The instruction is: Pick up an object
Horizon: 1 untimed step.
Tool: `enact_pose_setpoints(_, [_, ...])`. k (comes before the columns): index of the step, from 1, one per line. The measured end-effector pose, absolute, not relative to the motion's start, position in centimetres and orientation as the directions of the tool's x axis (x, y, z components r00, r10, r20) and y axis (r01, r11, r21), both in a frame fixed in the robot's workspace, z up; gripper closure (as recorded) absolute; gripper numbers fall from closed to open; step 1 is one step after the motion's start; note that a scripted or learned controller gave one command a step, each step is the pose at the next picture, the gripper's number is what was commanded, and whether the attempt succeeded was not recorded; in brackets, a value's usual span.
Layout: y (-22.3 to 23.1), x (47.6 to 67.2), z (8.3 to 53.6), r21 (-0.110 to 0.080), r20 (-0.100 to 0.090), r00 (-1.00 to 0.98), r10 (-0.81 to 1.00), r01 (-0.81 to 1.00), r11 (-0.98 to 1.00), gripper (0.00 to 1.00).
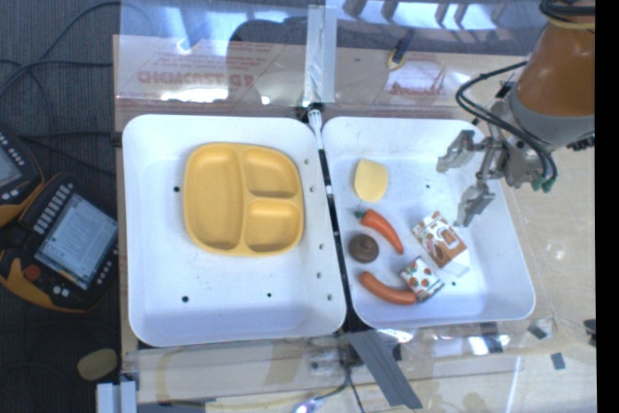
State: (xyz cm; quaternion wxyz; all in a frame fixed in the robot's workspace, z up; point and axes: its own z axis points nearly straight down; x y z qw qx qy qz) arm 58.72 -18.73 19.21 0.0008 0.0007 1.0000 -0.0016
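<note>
Left white bin (pixel 155 305) holds a yellow three-section plastic tray (pixel 244 198). Right white bin (pixel 503 290) holds toy foods; a small red-patterned carton (pixel 440 241) lies just below the spread-fingered empty gripper (pixel 466 177).

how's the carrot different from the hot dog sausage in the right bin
The carrot has a green tip at its upper-left end and tapers; the sausage is one plain colour with rounded ends. The carrot lies on a steep diagonal near the bin's middle; the sausage lies flatter, close to the front wall. The carrot sits just above the brown round piece, the sausage below it. Both are orange-red, elongated toy foods in the right bin.
</note>
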Motion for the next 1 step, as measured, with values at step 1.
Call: enact_pose_setpoints(1, [-17.03,53.75,9.68,-0.002,-0.007,-0.997,0.082,0.082,0.997,0.00])
